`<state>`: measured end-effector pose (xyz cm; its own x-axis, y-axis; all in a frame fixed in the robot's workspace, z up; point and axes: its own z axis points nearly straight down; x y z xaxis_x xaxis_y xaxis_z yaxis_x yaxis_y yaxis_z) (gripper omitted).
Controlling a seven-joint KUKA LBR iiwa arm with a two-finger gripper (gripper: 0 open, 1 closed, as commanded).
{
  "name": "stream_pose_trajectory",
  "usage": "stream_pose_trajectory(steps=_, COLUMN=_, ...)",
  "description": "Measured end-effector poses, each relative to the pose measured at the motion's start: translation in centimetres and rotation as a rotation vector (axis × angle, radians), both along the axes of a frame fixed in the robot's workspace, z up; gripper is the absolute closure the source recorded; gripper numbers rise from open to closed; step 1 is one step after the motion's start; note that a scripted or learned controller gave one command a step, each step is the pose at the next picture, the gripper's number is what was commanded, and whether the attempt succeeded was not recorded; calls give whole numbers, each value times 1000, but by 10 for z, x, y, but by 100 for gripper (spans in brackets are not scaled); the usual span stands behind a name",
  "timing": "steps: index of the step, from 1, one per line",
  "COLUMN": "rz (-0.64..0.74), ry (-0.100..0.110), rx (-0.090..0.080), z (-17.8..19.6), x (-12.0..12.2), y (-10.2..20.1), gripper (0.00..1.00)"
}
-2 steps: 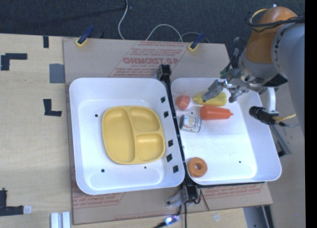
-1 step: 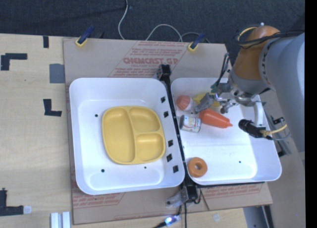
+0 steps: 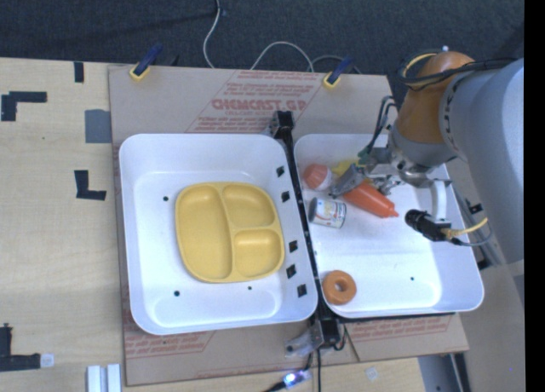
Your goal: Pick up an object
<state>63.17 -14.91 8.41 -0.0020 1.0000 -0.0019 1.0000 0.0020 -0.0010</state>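
The gripper [image 3: 353, 179] hangs low in the right bin [image 3: 409, 292], its grey fingers around the leafy end of the toy carrot [image 3: 372, 199]; I cannot tell how wide they stand or whether they grip anything. From the gripper the carrot runs away down and to the right, its long axis slanted and its point aimed at the bin's far wall. Just left of the carrot lie a small can [image 3: 328, 212] and a reddish ball [image 3: 316, 176]; a doughnut [image 3: 340, 286] sits well below it.
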Motion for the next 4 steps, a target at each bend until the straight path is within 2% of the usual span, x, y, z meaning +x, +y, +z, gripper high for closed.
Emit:
stream_pose_trajectory(steps=1, rz=2, ry=-7, rx=-1, z=13, x=2, y=1, gripper=100)
stream_pose_trajectory(steps=3, rz=0, ry=-6, rx=1, z=127, x=-3, y=0, gripper=100)
stream_pose_trajectory(steps=4, rz=3, ry=2, rx=3, z=132, x=-27, y=50, gripper=100)
